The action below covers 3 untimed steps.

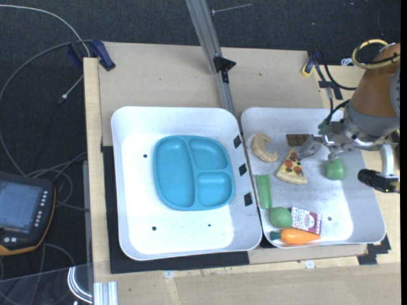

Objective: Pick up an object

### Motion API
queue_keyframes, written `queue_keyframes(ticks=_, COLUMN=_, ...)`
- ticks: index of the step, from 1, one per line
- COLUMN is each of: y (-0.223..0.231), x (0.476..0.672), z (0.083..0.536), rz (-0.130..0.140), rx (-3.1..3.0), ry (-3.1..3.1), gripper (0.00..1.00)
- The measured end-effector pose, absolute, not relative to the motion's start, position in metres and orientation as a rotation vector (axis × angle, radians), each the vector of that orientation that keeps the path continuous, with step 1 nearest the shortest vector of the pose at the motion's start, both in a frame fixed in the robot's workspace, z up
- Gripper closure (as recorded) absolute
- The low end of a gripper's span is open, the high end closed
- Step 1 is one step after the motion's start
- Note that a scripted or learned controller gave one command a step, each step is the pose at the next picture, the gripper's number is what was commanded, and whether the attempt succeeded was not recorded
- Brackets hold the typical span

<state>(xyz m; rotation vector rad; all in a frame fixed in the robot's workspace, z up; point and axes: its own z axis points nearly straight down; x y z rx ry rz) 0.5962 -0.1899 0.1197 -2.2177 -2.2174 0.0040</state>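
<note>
Green ball [334, 169] just below fingers [325, 140]

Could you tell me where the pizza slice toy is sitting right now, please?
The pizza slice lies in the right bin, near its middle, between the beige pastry piece and the green ball, below the brown block.

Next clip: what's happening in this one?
A grey arm reaches in from the right, its gripper low over the right bin, just above a small green object and beside a pizza slice toy. Nothing visibly sits between its fingers. A carrot, a small carton and a croissant-like piece lie untouched. The left bin holds a blue divided plate.
</note>
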Motion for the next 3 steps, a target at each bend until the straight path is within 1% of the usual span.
queue_keyframes(ticks=1, y=-0.190, x=0.598, z=0.134, rz=-0.003, rx=-2.221, ry=-2.223, gripper=1.00)
queue_keyframes(ticks=2, y=-0.198, x=0.594, z=0.186, rz=-0.005, rx=-2.226, ry=-2.226, gripper=1.00)
queue_keyframes(ticks=3, y=-0.197, x=0.593, z=0.251, rz=-0.006, rx=-2.225, ry=-2.229, gripper=1.00)
